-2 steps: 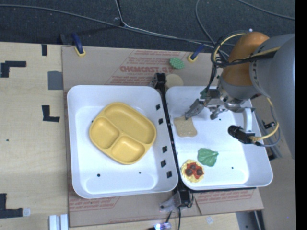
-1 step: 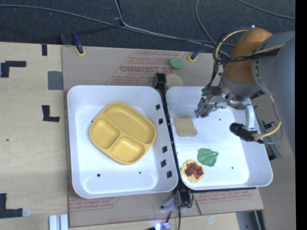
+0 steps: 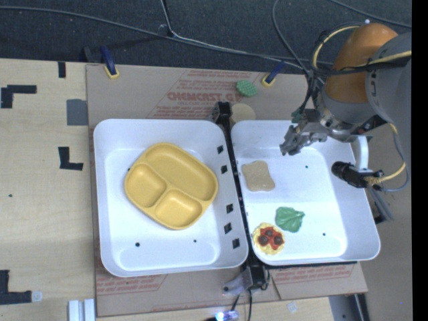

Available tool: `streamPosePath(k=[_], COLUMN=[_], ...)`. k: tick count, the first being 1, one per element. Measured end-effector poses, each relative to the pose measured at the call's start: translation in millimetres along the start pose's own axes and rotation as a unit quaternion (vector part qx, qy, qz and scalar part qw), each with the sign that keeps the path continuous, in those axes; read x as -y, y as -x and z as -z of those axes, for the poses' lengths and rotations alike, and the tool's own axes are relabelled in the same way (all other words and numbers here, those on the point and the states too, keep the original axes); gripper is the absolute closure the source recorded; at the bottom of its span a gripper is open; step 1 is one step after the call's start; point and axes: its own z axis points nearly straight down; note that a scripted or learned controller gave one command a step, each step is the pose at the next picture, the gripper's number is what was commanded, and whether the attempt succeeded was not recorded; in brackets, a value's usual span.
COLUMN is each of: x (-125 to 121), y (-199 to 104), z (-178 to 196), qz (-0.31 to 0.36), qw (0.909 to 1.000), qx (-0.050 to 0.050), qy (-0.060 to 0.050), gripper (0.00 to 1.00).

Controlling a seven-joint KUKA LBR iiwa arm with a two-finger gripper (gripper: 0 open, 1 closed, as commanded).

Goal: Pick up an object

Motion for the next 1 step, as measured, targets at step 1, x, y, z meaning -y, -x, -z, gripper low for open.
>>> streamPosePath(k=[1], x=[-0.9], y=[-0.3], z=[40.7], qz=[0.000], qw=[1.0000], qx=[0.000], qy=[0.000], gripper=[1.00])
